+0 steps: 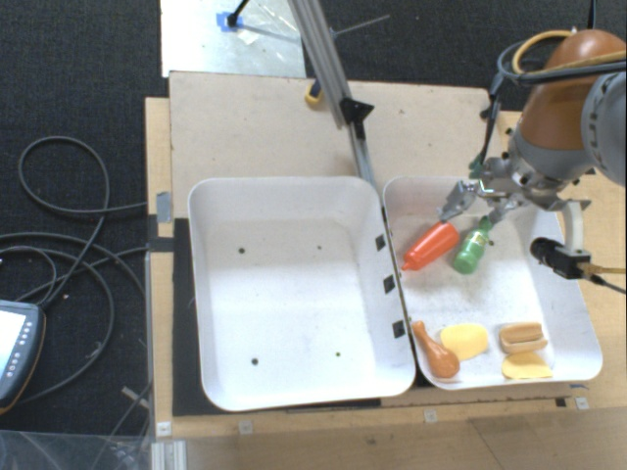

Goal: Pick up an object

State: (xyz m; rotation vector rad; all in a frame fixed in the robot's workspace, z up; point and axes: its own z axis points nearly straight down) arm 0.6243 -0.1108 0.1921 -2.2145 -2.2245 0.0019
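bins (284, 395): glossy white plastic | bench (255, 125): matt wood board | carrot (429, 247): smooth plastic

A pale wooden desk (265, 130) fills the middle of the frame, its bare board showing in the upper half and along the lower edge. Dark speckled carpet (78, 57) covers the floor to the left and across the top right corner. Black cables (59, 179) loop over the carpet at the left, and the corner of a handheld screen device (15, 346) sits at the lower left edge. At the top centre lies a light sheet (211, 27) bearing a scrap of blue tape (226, 20). A grey metal pole (323, 52) slants down from the top edge toward the frame's middle. The light is even and soft.
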